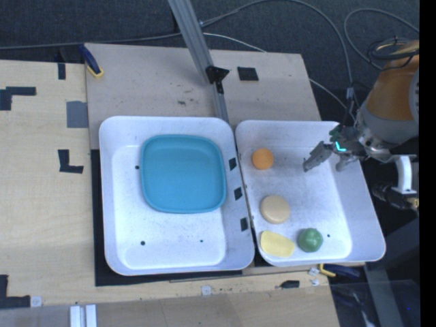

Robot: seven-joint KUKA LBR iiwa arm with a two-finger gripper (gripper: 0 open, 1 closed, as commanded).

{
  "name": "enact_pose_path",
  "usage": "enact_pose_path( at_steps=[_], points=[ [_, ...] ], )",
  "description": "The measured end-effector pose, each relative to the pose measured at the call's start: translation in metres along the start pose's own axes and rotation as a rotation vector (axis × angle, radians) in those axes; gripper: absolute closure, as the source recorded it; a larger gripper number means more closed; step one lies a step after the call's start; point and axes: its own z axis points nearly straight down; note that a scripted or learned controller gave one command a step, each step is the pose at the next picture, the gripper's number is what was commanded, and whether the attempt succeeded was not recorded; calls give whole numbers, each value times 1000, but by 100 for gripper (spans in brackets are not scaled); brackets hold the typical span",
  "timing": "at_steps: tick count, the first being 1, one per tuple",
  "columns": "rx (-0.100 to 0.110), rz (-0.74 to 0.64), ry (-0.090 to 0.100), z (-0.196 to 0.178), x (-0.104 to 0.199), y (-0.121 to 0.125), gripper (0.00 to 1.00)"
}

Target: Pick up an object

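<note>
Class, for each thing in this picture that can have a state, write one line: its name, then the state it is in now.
gripper: above the right bin, holding nothing.
blue plate: flat in the left bin.
orange ball: loose in the right bin.
beige piece: lying loose.
yellow piece: lying loose.
green ball: loose beside the yellow piece.

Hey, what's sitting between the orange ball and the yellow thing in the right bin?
In the camera view, a beige round object lies between the orange ball and the yellow object, apart from both, on the right bin floor.
</note>
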Motion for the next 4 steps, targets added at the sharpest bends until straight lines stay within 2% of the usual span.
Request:
enact_pose_path(
  at_steps=[1, 2, 3, 4],
  points=[
    [0, 0, 0, 0, 0, 0, 0],
    [5, 0, 1, 62, 4, -5, 0],
    [-2, 0, -1, 101, 4, -4, 0],
    [-3, 0, -2, 90, 4, -4, 100]
  ],
)
